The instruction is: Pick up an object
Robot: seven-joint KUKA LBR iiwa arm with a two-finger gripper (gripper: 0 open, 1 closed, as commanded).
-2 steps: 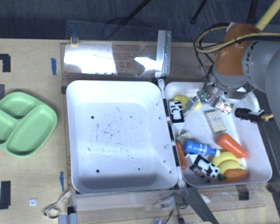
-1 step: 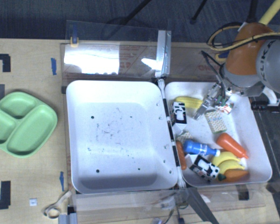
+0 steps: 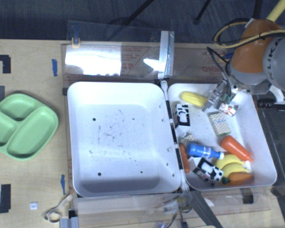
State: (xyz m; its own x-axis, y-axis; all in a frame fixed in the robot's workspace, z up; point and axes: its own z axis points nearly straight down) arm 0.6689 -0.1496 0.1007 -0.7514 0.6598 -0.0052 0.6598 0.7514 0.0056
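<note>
Camera view: jaws (image 3: 217, 99) low in the right bin (image 3: 261, 127), just right of the corn (image 3: 193, 99); cannot tell if spread or pressed together. Nothing seen pinched.

Risk, as judged: could glance off the corn's rounded side and push it toward the bin wall, or snag the checkered packet (image 3: 220, 123) just below the jaws.

Corn: small, yellow, smooth-looking, lying flat near the bin's upper left corner, apart from the carrot (image 3: 235, 147) lower down.

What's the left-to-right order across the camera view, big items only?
Green divided plate → left white bin → right white bin, holding the blue bottle → gripper above its far end.
</note>
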